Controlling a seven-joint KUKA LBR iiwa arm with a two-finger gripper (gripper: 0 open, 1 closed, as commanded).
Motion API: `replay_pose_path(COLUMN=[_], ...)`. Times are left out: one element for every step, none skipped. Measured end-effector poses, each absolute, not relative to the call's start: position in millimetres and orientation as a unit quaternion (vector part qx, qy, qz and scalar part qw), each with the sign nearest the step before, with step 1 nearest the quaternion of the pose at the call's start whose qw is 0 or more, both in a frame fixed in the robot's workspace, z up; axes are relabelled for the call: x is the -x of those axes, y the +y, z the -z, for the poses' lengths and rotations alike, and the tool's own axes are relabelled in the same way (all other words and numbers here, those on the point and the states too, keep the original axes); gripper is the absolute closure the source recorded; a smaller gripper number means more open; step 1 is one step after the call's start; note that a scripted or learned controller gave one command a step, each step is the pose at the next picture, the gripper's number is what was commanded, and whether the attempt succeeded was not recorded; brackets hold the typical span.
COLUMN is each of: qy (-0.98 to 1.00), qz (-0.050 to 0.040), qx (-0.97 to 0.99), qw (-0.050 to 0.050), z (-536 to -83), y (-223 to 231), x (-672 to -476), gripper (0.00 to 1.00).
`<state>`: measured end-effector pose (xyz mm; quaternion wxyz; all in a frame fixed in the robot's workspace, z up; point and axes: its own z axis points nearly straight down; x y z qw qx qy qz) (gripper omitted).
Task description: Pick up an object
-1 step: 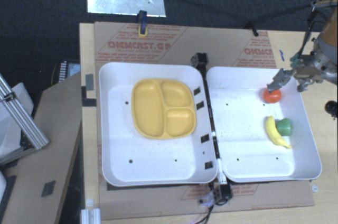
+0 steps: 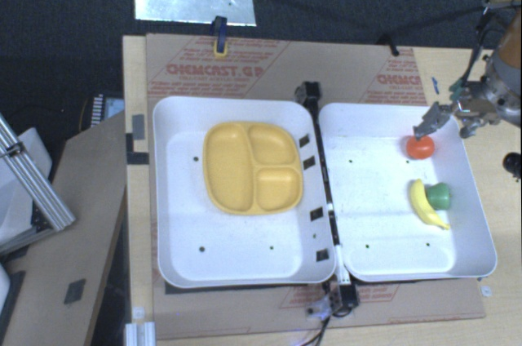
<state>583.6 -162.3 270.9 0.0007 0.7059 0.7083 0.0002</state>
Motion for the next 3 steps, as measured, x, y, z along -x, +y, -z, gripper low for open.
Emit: replay_pose_path(qy=[0.707,0.707,0.707], qz=[0.0011,0.0009,0.0006], qx=[-0.707,-0.707,-0.707], qw=[-0.001,-0.001,-0.001], z=[-209.7,-150.0,-107.6], y=[-166.6,-167.9,-164.3], x=[-579.5,-586.2,-583.5], gripper=[0.00,0.00,0.00])
